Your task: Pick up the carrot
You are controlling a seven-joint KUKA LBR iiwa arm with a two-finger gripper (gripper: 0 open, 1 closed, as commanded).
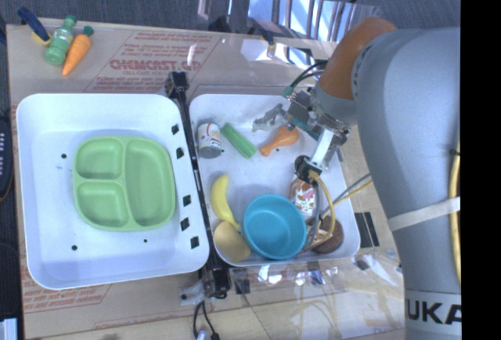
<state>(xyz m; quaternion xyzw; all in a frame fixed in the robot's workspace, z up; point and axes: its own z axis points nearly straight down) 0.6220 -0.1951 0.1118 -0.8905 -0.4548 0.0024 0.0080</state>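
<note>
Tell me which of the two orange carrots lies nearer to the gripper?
The carrot in the right bin, just beside the gripper. The other carrot lies outside both bins, at the bench's far left corner.

Arm over right bin, fingers beside carrot

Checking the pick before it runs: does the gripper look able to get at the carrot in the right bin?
Probably yes. The gripper hangs right beside the carrot, which lies bare on the bin floor, apart from the green stick.
</note>
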